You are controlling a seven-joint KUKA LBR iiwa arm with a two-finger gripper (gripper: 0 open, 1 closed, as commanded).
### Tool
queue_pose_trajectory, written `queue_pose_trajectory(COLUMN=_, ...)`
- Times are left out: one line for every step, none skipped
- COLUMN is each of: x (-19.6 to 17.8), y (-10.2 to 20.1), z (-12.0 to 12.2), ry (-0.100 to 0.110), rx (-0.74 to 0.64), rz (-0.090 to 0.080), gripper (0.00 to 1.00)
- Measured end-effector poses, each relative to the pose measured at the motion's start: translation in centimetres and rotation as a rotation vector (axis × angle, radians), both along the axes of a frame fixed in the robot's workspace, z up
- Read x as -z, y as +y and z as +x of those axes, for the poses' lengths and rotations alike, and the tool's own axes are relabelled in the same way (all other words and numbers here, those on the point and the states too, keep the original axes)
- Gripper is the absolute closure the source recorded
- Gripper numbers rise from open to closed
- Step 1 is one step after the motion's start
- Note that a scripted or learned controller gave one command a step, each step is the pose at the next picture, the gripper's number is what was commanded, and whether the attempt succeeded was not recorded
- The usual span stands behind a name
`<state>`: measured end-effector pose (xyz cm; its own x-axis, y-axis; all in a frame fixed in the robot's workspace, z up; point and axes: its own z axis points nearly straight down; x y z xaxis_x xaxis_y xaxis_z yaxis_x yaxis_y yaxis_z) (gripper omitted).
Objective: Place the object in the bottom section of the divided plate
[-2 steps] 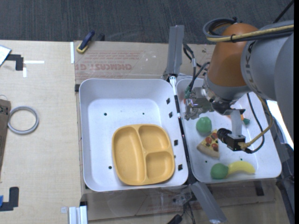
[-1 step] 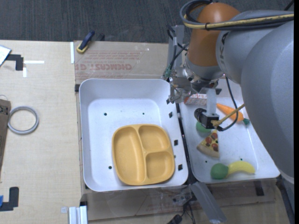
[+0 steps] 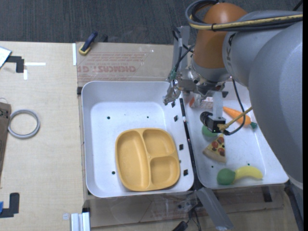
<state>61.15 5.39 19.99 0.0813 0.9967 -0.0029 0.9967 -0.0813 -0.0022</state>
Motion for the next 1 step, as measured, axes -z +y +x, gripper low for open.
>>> queue_pose_trajectory(x=0.22, y=8.11, z=-5.97, ry=0.002, rx=-0.497, rz=0.002, gripper=0.00)
